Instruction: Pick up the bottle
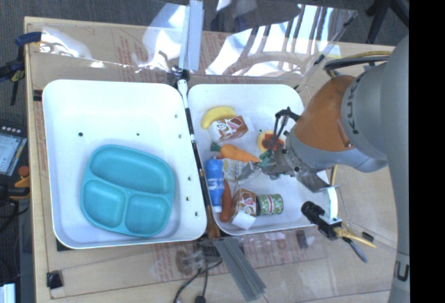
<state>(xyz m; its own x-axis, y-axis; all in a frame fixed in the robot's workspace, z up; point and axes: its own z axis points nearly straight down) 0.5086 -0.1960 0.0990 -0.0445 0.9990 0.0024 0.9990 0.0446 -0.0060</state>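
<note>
Left bin (62,156): 1 blue tray (127,189) with 3 compartments; right bin (278,96): blue-white bottle (214,185) lying along left wall, beside carrot (236,153), banana (218,115), can (267,205); tool (268,164) low over bin's middle, right of bottle, apart; grip state impossible to tell.

One fixed camera looks steeply down on the bench (104,263), taking in both bins (62,156); the arm (361,121) enters from about three o'clock.
</note>
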